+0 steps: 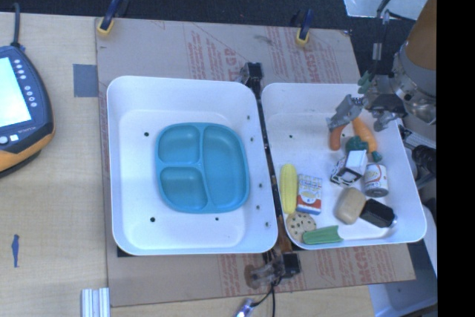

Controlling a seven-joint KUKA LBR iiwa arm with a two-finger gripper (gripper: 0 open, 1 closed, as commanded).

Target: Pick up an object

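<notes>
While its fingers (349, 112) spread open, the gripper (365, 109) hangs above a carrot (363, 131) in the right bin (297, 100), apparently choosing.

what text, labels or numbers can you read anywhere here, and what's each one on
No text here can be read with certainty.
Cardboard sheet under the bins: faint red printed lettering, too washed out to read.
Small carton in the right bin: a coloured label, too small to read.
Small can: red and white label, blurred.
Handheld control pad at the left: bright screen and a column of buttons, no legible marks.
Blue divided plate: no markings.
</notes>
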